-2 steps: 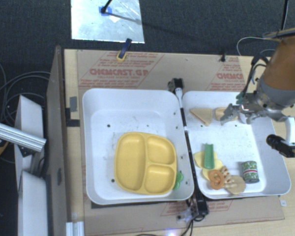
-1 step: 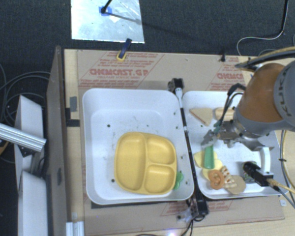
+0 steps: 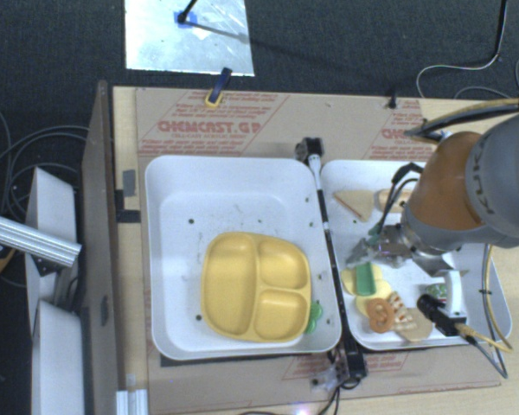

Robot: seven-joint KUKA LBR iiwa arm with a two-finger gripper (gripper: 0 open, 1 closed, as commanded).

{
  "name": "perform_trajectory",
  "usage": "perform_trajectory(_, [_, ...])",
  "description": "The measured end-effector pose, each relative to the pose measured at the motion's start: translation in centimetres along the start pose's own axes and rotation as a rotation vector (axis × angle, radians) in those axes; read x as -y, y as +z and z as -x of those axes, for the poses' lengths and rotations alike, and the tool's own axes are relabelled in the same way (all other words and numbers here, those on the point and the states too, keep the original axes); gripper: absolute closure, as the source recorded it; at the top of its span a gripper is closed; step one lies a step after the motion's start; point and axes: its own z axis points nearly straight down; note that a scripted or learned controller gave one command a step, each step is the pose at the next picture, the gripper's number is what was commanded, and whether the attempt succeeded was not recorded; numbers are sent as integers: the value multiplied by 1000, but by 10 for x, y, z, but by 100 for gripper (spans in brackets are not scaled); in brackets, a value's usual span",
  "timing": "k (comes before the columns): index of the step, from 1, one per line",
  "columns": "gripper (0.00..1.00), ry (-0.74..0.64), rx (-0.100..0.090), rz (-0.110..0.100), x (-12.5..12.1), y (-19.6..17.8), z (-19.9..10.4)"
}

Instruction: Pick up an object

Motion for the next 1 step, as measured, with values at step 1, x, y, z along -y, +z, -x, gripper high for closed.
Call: perform_trajectory(1, [0,2,3,2,9,-2,54])
